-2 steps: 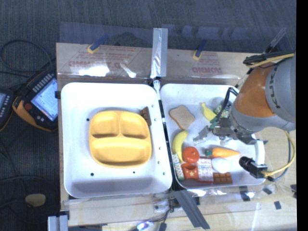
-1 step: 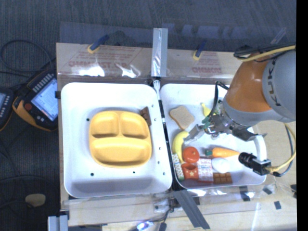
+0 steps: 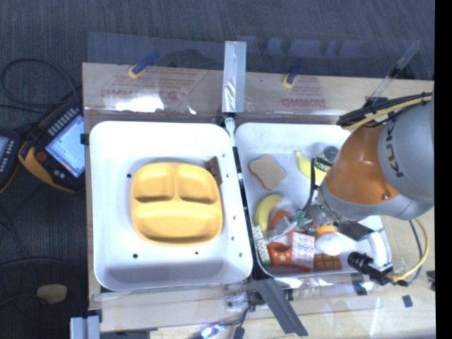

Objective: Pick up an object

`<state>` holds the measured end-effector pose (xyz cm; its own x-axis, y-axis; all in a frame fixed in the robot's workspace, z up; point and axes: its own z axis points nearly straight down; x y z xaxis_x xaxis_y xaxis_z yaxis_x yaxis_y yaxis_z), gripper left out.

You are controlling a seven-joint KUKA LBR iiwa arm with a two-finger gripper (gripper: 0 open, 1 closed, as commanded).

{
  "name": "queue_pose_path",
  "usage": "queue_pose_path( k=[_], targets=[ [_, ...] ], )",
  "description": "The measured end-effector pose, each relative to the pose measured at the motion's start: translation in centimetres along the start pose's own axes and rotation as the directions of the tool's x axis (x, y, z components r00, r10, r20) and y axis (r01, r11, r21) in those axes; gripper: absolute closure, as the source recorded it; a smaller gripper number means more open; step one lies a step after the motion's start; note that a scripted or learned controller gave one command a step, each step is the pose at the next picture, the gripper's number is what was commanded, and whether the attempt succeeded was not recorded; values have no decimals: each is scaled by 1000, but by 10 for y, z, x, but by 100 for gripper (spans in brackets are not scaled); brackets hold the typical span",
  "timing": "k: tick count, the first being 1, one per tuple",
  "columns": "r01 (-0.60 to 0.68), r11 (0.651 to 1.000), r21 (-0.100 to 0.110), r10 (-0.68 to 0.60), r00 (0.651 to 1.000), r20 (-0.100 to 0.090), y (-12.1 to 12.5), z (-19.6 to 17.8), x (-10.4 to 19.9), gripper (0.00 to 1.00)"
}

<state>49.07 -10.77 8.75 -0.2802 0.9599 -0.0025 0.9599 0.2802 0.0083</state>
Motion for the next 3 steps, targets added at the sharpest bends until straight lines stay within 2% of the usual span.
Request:
queue_pose_path(
  k=[1,2,3],
  targets=[
    [-107,994,16,107,994,-4,18,-22,-21,0],
    [-83,997,5,83,997,6,40,0,-9,0],
    [-82,997,1,82,997,5,43,-8,-8,100]
  ],
)
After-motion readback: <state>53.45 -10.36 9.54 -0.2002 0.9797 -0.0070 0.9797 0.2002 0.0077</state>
